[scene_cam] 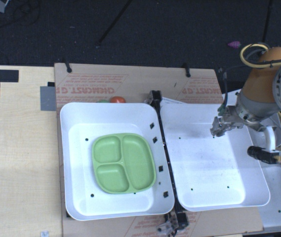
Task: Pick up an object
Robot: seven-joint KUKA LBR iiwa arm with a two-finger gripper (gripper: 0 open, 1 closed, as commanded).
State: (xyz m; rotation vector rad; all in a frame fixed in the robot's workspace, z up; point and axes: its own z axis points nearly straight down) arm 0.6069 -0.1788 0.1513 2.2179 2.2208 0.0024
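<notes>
Green plate (124, 162) lies flat in the left bin (76, 117).
Looks light, stiff, slick; best pinched at its rim. Gripper (220, 127) hangs over the right bin (249, 191), well apart from the plate; its opening I cannot tell.

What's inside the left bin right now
A green divided plate lies flat on the left bin's floor. Whatever might be beneath the plate is covered.

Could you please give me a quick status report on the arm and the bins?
End effector over right bin, nothing seen between its fingers. Green divided plate flat in left bin, untouched. Nothing blocking the plate.
</notes>
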